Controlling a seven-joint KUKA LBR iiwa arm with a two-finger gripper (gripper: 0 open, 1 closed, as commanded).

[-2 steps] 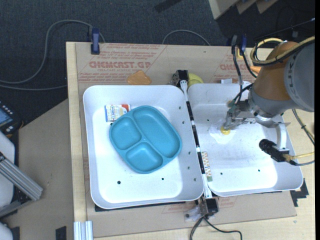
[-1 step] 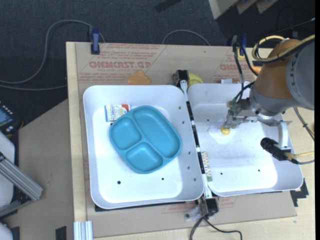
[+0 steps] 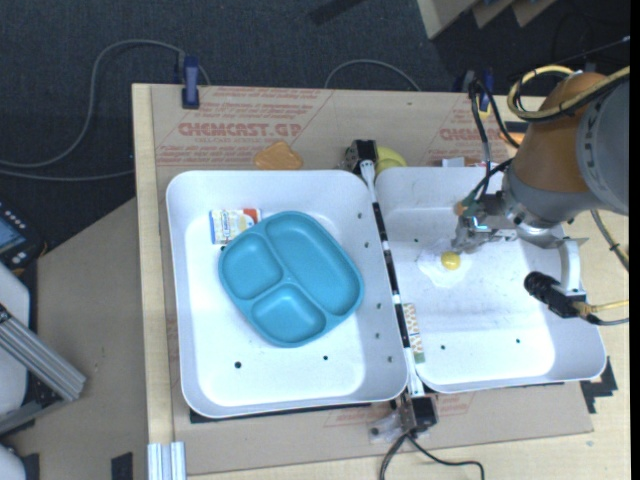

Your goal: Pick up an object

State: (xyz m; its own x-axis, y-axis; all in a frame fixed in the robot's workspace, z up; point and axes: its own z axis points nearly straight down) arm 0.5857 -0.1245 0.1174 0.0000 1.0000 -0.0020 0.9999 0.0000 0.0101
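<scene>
Camera view: fixed overhead, looking down at a slant on two white bins set side by side on a tabletop covered in brown board.
Left bin: centre-left of the frame; shallow, white, rounded corners.
Blue plate: three-compartment dish lying flat in the left bin, toward its upper middle, turned at an angle.
Small packet: white with red and blue print, lying at the upper left of the blue plate, its lower edge just under or against the plate rim.
Right bin: centre-right of the frame; white, lightly speckled floor.
Yellow object: small, rounded; lies on the floor of the right bin, in its upper left part, just below and left of the tool.
Arm: grey with an orange band, entering from the upper right of the frame and reaching down into the right bin.
Tool: low over the right bin, close above the yellow object; its opening cannot be told from this angle, and nothing is seen in its grip.
Orange piece: lies on the board above the left bin.
Yellow-green item: sits at the top of the seam between the bins, outside both.
</scene>
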